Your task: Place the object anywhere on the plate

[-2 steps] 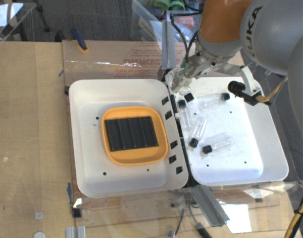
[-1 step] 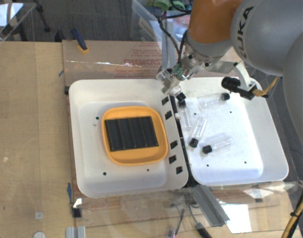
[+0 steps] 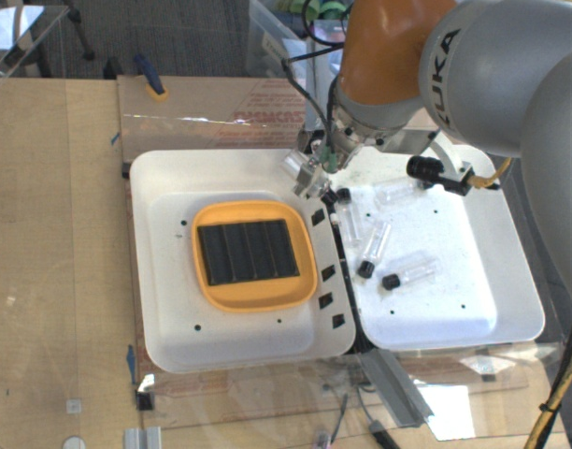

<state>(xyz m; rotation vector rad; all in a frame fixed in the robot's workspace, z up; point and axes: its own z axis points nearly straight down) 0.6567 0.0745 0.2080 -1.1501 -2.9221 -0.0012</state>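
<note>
In the left bin (image 3: 164,279), an orange plate (image 3: 255,299) is laid near the middle, and most of its floor is covered by a black ribbed pad (image 3: 247,253). A row of small black tabs (image 3: 328,272) is set along the right wall of this bin, next to the seam between the two bins. The task's things, clear vials with black caps, are all found in the right bin (image 3: 473,279), apart from the plate. The first vial (image 3: 376,239) is laid at a slant near the seam, with its cap turned toward the near side. The second vial (image 3: 415,268) is laid just to its right, with its cap pointing left. A third black cap (image 3: 343,196) is seen farther back, close to the seam. The gripper (image 3: 316,174) is held above the far end of the seam, beyond the plate's far right corner and close to that third cap. How wide its jaws are set cannot be told, because they are blurred against the white wall.
</note>
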